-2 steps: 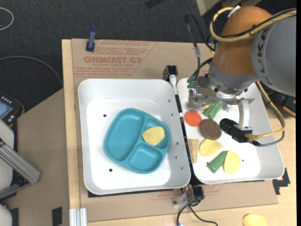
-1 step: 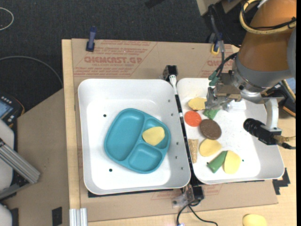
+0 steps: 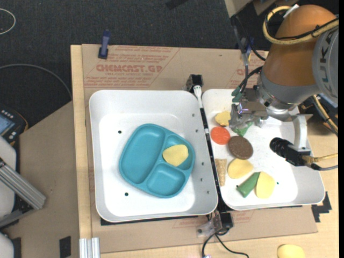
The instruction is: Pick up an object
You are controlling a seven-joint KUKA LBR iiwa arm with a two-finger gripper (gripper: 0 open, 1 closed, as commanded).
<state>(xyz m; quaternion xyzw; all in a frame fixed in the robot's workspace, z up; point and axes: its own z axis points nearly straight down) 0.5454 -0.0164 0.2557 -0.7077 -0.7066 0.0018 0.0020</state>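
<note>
End effector [image 3: 243,118] sits low over the upper part of the right bin [image 3: 301,198]; its fingertips are lost in cables and shadow, so their spread cannot be told; a green scrap [image 3: 240,128] shows just beneath it, grasp unclear. Loose items lie centre-right of the frame: orange disc [image 3: 220,135], brown oval [image 3: 240,147], yellow pieces [image 3: 239,169], green wedge [image 3: 248,184]. Left bin [image 3: 107,160] holds a teal divided tray [image 3: 145,160] with one yellow piece [image 3: 175,155]; cardboard-topped table [image 3: 140,66]; dark carpet at top of frame.
</note>
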